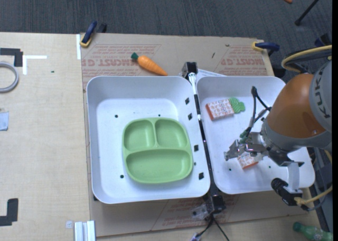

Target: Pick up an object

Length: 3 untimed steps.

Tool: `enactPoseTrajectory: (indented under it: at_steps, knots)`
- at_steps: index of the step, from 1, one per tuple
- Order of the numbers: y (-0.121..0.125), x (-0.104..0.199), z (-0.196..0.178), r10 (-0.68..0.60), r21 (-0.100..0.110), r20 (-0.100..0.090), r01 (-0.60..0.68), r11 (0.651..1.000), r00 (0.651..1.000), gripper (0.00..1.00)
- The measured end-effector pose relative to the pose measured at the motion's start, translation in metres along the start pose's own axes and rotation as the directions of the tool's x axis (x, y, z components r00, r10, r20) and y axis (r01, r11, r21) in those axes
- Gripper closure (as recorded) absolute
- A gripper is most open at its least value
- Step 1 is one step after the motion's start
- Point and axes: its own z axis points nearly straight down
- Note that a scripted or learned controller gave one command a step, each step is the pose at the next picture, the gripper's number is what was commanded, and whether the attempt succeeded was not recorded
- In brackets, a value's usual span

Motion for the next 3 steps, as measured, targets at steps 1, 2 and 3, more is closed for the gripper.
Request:
enactPoseTrajectory:
  at_steps: [1, 2, 3]
  knots:
    - [0.001, 0.000, -0.010, 0.003, -0.001, 0.000, -0.003, 1.000, 1.000, 1.00]
    - [0.001, 0.000, -0.010, 0.003, -0.002, 0.000, -0.003, 1.000, 1.000, 0.00]
    - [0.003, -0.016, 0.014, -0.110, -0.004, 0.000, 0.110, 0.994, 0.994, 0.00]
